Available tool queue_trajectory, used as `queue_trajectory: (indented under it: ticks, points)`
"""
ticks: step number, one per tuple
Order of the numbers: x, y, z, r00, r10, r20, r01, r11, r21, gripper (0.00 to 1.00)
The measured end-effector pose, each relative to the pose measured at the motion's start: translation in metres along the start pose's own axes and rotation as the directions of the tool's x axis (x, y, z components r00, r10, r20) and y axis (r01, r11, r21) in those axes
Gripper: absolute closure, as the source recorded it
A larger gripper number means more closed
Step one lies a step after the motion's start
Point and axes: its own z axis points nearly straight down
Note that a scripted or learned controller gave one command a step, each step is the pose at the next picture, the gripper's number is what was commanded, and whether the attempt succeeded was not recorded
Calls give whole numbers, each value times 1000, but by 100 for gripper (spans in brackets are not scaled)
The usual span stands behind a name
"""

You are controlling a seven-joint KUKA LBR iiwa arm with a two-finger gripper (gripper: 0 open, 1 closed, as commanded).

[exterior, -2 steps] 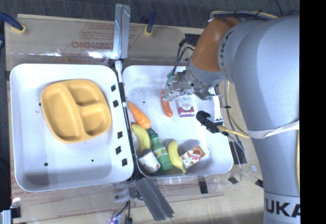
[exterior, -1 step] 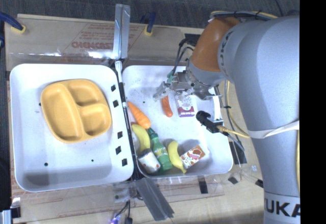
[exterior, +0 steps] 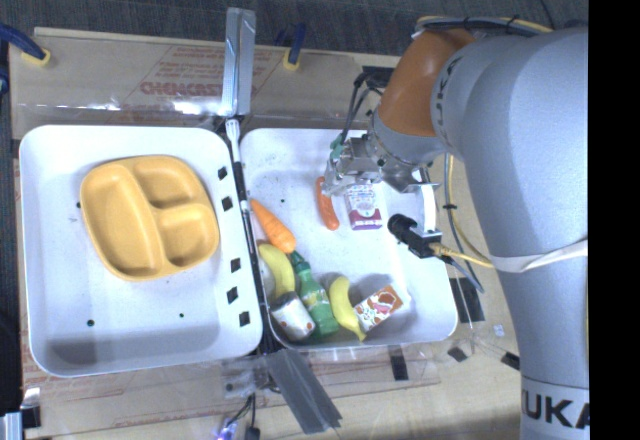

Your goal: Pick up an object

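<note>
**End effector low in the right bin, no object lifted yet**

The arm (exterior: 500, 128) reaches in from the right, and its end effector (exterior: 350, 168) sits low over the far part of the right bin (exterior: 290, 143). Just below it lie a small pouch with a dark red label (exterior: 364, 208) and a short orange sausage-like piece (exterior: 327, 205), side by side and seemingly flat on the bin floor. From this angle the wrist covers the tips, so I cannot tell whether they are apart or together, and nothing can be seen clamped between them.

The other candidates are heaped toward the near side of the same bin: a carrot (exterior: 273, 226) by the divider, a yellow banana (exterior: 279, 268), a green bottle (exterior: 314, 296), a second banana (exterior: 346, 306), a small cup (exterior: 291, 316) and a red-and-white carton (exterior: 381, 307). They touch or overlap one another. The left bin (exterior: 50, 328) carries a yellow sectioned tray (exterior: 148, 216), well apart from the arm.

As I judge it, the approach is done or nearly so, with the pouch or the orange piece the likely target. Closing securely on one of them and raising it free of the bin is what remains; no item appears off the floor.
</note>
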Motion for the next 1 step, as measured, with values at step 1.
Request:
queue_trajectory:
  ticks: [1]
  points:
    - [0,0,0,1000,0,0,0,1000,0,0]
